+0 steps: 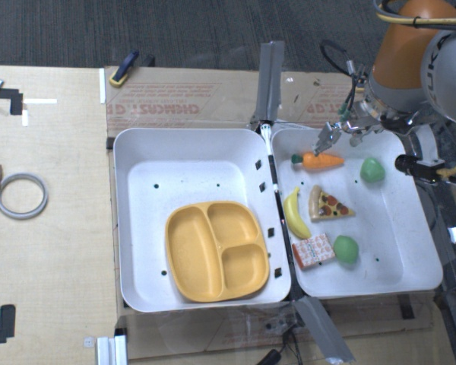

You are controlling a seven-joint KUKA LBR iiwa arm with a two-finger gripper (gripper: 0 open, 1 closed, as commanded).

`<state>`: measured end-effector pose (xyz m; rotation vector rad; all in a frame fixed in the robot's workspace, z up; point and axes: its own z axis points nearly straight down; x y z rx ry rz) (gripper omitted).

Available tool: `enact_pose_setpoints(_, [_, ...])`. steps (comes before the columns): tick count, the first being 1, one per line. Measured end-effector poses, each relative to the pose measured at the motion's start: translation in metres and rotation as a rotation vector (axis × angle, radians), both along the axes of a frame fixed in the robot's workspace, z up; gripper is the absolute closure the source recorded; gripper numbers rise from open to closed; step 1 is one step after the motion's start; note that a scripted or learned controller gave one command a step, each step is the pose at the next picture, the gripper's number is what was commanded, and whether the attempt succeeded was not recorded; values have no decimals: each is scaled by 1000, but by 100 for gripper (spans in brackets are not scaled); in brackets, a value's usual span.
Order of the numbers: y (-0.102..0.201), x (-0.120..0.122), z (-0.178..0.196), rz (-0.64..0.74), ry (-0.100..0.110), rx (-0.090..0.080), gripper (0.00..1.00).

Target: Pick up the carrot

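The carrot (321,160), orange with a small green top at its left end, lies near the back wall of the right bin (399,280). My gripper (329,138) hangs just above the carrot's middle, its thin metal fingers pointing down and left toward it. The fingers stand slightly apart and nothing is held between them. The arm's grey and orange wrist reaches in from the upper right.
In the right bin also lie a banana (292,214), a pizza slice (329,204), a red-and-white block (314,251) and two green balls (372,170) (346,249). A yellow divided plate (216,249) sits in the left bin (137,204). A tape roll (20,195) rests on the bench.
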<state>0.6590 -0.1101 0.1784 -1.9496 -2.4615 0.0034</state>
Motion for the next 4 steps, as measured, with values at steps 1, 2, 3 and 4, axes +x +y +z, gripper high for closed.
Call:
enact_pose_setpoints(1, [5, 0, -17, 77, -1, 0, 0])
enact_pose_setpoints(2, [-5, 0, -87, 267, -3, 0, 0])
enact_pose_setpoints(3, [-12, 1, -86, 214, -5, 0, 0])
enact_pose_setpoints(4, [-13, 1, -77, 213, -5, 0, 100])
